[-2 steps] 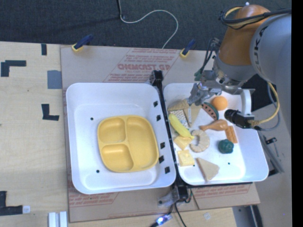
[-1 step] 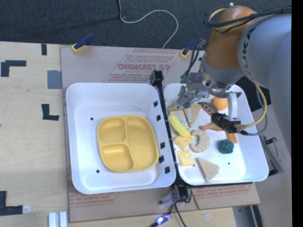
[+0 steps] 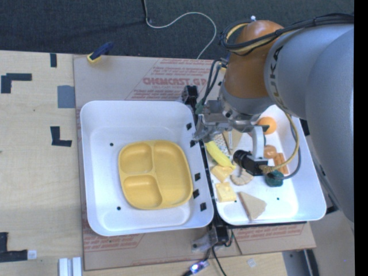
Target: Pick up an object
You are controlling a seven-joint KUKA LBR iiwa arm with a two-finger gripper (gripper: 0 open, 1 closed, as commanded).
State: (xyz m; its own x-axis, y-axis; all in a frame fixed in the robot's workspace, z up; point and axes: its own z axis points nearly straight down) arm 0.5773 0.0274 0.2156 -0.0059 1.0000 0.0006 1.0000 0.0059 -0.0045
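While the arm reaches in over the right-hand shallow white bin (image 3: 313,211), its gripper (image 3: 214,132) hangs low by that bin's left wall, largely masked by the wrist above it. Whether it is open or closed, or has hold of anything, cannot be told.

Just below it lies the nearest candidate, a curved yellow plastic banana (image 3: 217,152), slanting along the left wall. By its look it is light, stiff and smooth. A hold across the narrow middle, square to its length, would likely slip least, though the wall close by leaves little room on that side.

Just beside its lower end are two pale yellow cheese-like blocks (image 3: 225,193), then a tan wedge (image 3: 252,204) nearer the front rim. Further right sit a round orange ball (image 3: 267,123), a small orange piece (image 3: 270,152) and a dark teal lump (image 3: 275,179) — the last two too small to identify.

The left-hand white bin (image 3: 95,154) holds a yellow divided plastic plate (image 3: 155,173), well apart. The banana's upper end is hidden beneath the gripper.
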